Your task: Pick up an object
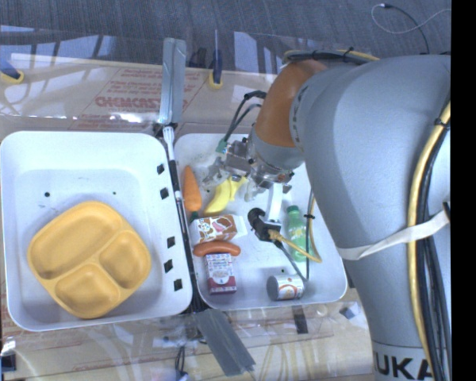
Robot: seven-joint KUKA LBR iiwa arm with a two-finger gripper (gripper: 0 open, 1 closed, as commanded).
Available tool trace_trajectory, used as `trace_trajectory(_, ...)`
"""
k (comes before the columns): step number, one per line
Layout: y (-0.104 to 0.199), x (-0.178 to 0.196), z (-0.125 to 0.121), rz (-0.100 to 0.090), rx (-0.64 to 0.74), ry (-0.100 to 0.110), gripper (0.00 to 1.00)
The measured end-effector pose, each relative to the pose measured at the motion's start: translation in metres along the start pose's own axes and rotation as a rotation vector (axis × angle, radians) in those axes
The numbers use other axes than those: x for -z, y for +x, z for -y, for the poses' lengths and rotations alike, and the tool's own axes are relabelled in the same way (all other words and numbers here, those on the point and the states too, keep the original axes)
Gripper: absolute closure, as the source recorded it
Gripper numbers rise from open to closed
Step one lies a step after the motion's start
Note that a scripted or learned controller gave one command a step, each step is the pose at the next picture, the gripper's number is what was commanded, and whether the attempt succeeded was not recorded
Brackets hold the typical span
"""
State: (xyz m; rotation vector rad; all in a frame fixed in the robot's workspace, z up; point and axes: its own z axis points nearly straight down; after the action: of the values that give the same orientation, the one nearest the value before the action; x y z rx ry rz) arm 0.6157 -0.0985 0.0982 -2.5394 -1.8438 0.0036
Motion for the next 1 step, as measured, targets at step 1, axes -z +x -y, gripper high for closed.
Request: trace_trajectory(1,0.0339,0.0945,-0.0258,0.000,-0.197,-0.001,0.00)
